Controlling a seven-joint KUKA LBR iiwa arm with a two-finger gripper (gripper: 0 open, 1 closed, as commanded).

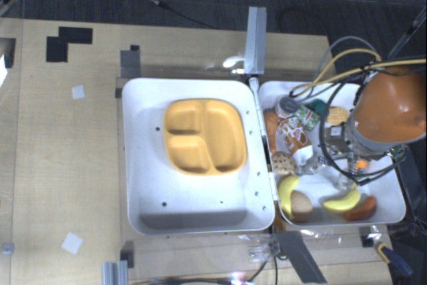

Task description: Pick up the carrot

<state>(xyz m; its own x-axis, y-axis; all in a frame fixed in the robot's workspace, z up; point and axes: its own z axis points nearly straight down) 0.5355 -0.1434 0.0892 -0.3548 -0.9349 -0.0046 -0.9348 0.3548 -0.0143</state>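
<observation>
The carrot [269, 127], a long orange piece, lies along the left wall of the right bin [400, 200], next to a crumpled snack bag [295, 132]. My arm's orange band [390, 107] hangs over the right half of that bin. The gripper [319, 160] reaches down-left from it, low over the middle of the bin, to the right of the carrot and apart from it. It sits just right of a cookie [281, 162]. A small orange spot [361, 163] shows under the wrist; I cannot tell what it is.
The left bin [143, 203] holds a yellow divided plate [203, 135]. At the right bin's front lie a yellow fruit [287, 189], a brown potato [301, 205], a banana [342, 201] and a red piece [364, 208]. Cables loop above the wrist.
</observation>
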